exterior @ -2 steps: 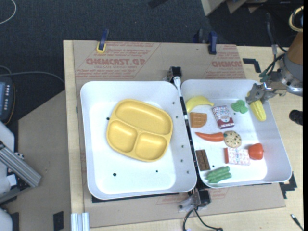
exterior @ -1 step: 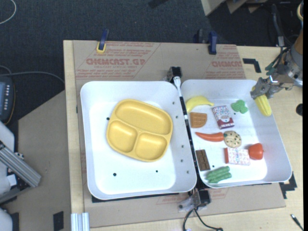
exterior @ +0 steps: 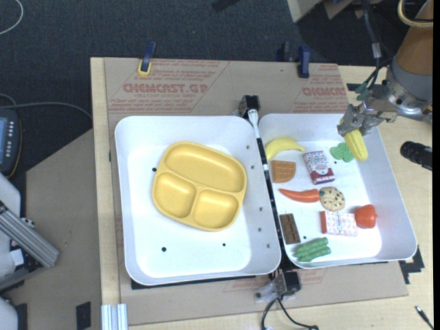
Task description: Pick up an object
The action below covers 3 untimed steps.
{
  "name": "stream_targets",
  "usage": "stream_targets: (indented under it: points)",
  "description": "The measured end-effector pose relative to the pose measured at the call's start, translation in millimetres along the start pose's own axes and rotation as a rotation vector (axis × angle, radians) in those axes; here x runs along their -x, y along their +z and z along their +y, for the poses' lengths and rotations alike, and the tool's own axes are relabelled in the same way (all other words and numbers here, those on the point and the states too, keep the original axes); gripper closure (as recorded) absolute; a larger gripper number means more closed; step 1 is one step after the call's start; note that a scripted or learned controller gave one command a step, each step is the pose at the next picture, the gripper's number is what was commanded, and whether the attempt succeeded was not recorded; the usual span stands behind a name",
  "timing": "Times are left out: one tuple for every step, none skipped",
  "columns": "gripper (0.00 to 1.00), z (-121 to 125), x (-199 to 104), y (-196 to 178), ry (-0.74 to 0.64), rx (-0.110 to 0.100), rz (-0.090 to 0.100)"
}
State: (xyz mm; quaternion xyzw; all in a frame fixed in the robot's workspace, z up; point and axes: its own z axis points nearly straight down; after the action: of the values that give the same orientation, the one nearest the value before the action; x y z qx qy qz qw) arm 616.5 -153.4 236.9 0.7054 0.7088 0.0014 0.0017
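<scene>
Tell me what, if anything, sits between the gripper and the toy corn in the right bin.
Nothing visible stands between them. The gripper is at the upper end of the corn, near the right bin's far edge. The green item lies beside the corn on its left, not in the way.

dark carpet floor (exterior: 103, 19), cardboard-topped bench (exterior: 206, 81)

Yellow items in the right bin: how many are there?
2. A banana lies at the bin's top left, close to the divider. A corn cob is at the top right, just below the gripper. Nothing seems hidden.
</scene>
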Motion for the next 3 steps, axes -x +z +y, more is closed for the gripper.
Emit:
stream_targets:
  points:
    - [1.0,7,-44,8,0.0,-0.005,0.002]
    - [1.0,26,-98,1,-0.002,0.0,0.002]
    - [1.0,33,-143,3,0.0,-0.001,0.001]
